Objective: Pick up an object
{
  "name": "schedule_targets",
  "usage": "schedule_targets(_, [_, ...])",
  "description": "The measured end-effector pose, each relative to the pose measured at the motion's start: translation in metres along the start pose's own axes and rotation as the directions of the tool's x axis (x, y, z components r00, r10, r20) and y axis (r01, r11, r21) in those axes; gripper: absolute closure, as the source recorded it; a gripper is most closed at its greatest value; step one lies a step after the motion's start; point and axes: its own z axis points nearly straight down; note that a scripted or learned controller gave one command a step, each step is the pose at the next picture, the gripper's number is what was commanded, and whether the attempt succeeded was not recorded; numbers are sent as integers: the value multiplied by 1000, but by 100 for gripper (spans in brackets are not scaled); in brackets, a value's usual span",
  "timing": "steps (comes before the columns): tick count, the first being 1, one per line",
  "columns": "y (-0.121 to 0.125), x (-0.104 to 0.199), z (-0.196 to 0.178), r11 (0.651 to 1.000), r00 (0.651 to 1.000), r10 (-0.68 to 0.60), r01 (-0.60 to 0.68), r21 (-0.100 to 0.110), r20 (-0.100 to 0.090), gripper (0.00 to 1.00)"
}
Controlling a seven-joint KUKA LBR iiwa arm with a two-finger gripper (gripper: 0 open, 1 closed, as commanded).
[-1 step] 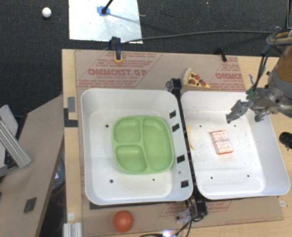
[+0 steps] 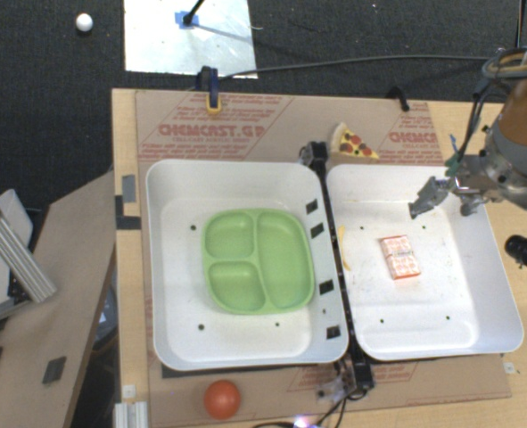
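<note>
pink box (image 2: 399, 258), long axis up-down, slightly tilted

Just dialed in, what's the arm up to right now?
The gripper hangs over the upper right part of the right bin, fingers spread and holding nothing. The nearest thing to pick is a small pink box lying flat on that bin's floor, below and left of the gripper and apart from it. The left bin holds a green divided tray. No grasp has been made yet.
</note>
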Motion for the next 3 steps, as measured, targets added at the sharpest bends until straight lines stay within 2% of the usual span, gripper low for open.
schedule_targets(2, [4, -6, 84, 1000, 1000, 3, -2, 3, -1, 0])
schedule_targets(3, [8, 0, 146, 1000, 1000, 3, -3, 5, -2, 0])
